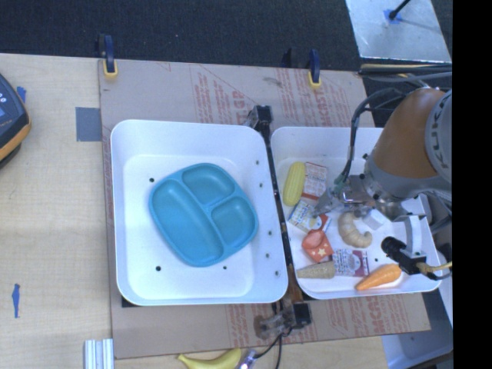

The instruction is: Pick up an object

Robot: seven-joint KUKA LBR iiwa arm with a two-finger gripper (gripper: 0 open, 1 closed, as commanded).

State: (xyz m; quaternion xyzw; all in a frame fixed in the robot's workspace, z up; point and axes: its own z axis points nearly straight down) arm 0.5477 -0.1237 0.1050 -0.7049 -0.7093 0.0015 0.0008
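Observation:
The right bin (286, 141) holds several small things. A yellow corn cob (294, 183) lies near its left wall, with a printed packet (315, 179) beside it. Lower down are a red strawberry-like toy (317, 245), a pale curved pastry (354, 230), a tan bread stick (317, 270), a second packet (351, 262) and an orange carrot (379, 277). My gripper (337, 199) hangs low over the middle of this bin, just right of the corn and above the red toy and the pastry. The arm's orange band (406, 141) hides the bin's right part.
The left bin (123, 206) holds a blue divided plate (203, 213). A yellow banana (211, 357) lies on the bench below the bins. A black device (11, 121) sits at the far left edge. Clamps hold the cardboard at the back.

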